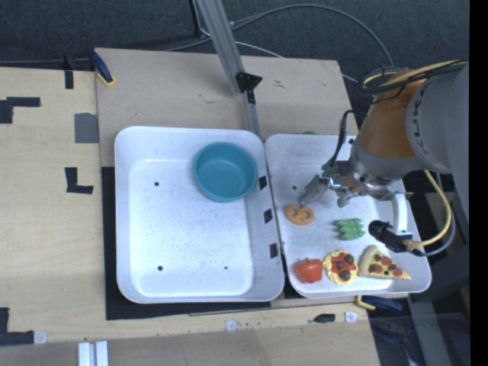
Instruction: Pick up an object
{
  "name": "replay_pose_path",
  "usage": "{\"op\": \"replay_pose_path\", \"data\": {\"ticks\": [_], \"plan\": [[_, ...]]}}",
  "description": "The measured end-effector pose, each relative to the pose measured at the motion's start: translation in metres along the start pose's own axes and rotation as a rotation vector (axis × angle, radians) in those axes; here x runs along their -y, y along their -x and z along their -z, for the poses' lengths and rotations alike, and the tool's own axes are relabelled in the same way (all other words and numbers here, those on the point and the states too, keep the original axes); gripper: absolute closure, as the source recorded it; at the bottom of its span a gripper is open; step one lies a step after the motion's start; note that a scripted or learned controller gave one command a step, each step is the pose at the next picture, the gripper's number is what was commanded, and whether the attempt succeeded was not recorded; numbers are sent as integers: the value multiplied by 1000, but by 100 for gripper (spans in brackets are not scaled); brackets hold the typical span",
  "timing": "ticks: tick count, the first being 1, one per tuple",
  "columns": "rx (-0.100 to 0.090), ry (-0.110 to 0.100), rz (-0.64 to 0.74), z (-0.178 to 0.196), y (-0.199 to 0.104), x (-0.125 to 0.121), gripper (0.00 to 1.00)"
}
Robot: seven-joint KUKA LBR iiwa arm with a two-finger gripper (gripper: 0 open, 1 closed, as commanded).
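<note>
The flat light-brown wooden bench (46, 204) carries everything. On it lies a paler tan board (175, 90), and a thin black mat (109, 235) peeks out along the left and front of the bins. Two shallow white plastic bins sit side by side, edges touching — the big left bin (152, 280) and the smaller right bin (301, 147). Little black tape marks (76, 180) are stuck on the bench at the left. A small blue and yellow clip (104, 69) sits at the board's far left corner — right on its edge.
</note>
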State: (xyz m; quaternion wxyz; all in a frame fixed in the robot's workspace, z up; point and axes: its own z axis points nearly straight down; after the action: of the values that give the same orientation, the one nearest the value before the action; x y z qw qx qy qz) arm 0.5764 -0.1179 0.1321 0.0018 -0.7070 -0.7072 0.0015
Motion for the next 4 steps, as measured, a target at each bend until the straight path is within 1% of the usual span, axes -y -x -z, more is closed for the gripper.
{"op": "replay_pose_path", "data": {"ticks": [1,2,3,4], "plan": [[2,7,0,-42,1,-1,0],[0,10,2,-30,-1,-2,100],[1,8,1,13,-4,2,100],[1,9,1,72,-12,-1,100]]}}
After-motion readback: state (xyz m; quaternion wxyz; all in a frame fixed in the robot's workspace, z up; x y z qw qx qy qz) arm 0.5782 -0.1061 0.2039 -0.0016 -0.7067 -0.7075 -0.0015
